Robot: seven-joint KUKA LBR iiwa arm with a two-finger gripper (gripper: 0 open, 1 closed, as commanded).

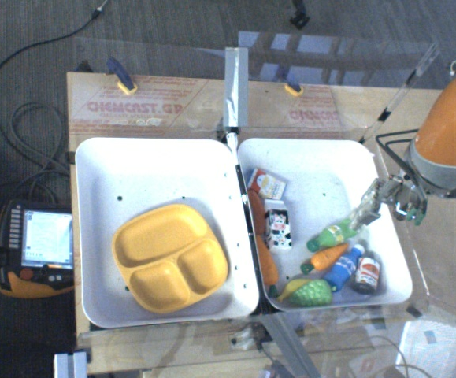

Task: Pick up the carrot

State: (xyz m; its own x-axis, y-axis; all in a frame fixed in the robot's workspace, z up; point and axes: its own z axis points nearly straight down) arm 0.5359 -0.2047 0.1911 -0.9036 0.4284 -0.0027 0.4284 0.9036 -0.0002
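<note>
Reaching in from the right, the grey arm with its orange band (446, 128) carries the gripper (367, 209) low over the right bin (322, 152), its pale, translucent-looking fingers slanting down toward the green bottle (336, 234); the tips end right at that bottle's upper end, and whether they touch it, or how far apart they stand, cannot be told from this view. Nothing is seen held between them. Item of the task: the carrot (327, 257), a short orange tapered piece with a green stub at its left end, lying tilted in the lower part of the right bin, just below the green bottle and just beside the blue bottle (343, 268). A second long orange piece (261, 242) lies along the bin's left wall. Other contents: a small carton with a cow print (277, 228), black and white, boxy; a red and cream packet (268, 184) above it; a bumpy green fruit-like toy (313, 292) with a yellow piece (288, 287) at the lower edge; a dark bottle with a red label (367, 275) at the lower right. Left bin (101, 164): smooth white, shallow, rounded corners, holding a yellow three-compartment tray (170, 257) of glossy moulded plastic. Both bins sit on a brown board (157, 105) with faded red lettering.
</note>
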